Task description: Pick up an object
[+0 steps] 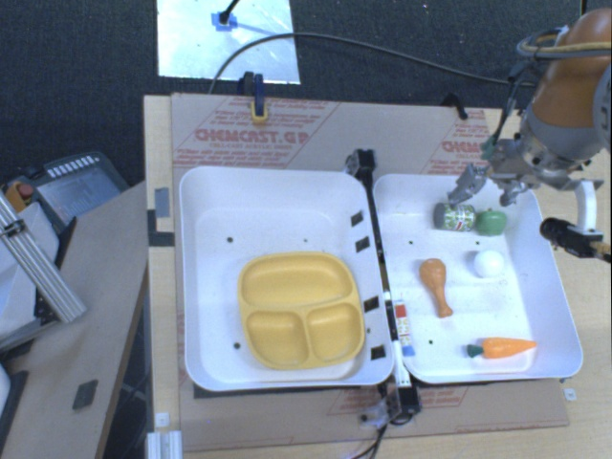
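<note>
End effector [490, 187] hangs open over the right bin [545, 352], fingers spread, gripping nothing. Just below sit a can [456, 218] and a green ball [491, 223].

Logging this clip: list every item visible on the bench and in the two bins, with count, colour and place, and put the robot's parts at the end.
White bins: two, white, side by side on the bench.
Divided plate: one, yellow, three compartments, in the left bin toward its front.
Can: one, grey-green, lying on its side at the back of the right bin.
Green round object: one, green, right beside the can.
White ball: one, white, right bin, in front of the green object.
Toy drumstick: one, orange-brown, middle of the right bin.
Toy carrot: one, orange with green end, front of the right bin.
Arm: one, grey and orange, entering from the right.
Gripper: one, grey, above the can and green object.
</note>
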`<act>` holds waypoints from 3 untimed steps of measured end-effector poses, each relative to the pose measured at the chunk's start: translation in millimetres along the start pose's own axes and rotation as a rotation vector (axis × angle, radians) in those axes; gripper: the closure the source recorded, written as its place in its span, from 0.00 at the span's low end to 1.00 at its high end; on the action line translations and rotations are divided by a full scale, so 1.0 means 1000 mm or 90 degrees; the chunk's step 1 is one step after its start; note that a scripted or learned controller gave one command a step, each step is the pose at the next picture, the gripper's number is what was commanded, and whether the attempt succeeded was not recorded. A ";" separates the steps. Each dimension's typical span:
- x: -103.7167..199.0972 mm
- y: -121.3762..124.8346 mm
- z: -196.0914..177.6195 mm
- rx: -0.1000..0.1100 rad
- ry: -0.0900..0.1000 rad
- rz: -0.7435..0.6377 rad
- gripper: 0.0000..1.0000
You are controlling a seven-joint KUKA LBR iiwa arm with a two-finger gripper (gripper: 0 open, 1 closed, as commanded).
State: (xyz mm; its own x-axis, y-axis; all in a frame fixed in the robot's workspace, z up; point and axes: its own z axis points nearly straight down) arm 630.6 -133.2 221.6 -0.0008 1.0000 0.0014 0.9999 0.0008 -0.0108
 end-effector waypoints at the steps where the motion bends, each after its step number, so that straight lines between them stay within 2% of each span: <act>1: 0.000 0.002 -0.008 -0.008 -0.001 -0.001 0.00; 3: -0.007 0.005 0.080 -0.006 -0.001 0.000 0.00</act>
State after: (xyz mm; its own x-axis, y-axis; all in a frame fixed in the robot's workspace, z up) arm 634.2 -140.5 142.1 -0.0008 1.0000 -0.0002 1.0000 0.0008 -0.0014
